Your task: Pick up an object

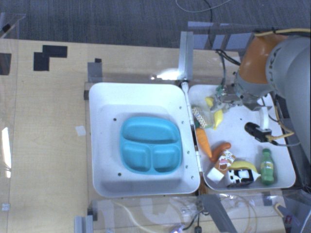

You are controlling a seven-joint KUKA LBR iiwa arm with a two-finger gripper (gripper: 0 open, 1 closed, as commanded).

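Surface [43, 144] carries two white bins. Left bin [104, 178] holds a blue divided tray [149, 144] at its middle. Right bin [286, 176] holds a carrot [203, 143] by its left wall, a green bottle [266, 166] near its front right corner, and a yellow banana [218, 118] toward its back. Tool [226, 97] hangs over that back area, its state impossible to tell.

Pale wooden bench [43, 144] | two shallow white plastic bins touching side by side: left bin [104, 101], right bin [286, 178] (nearer the arm) | black L-shaped marks [48, 56] at far left | small white tape square [80, 129] near left bin
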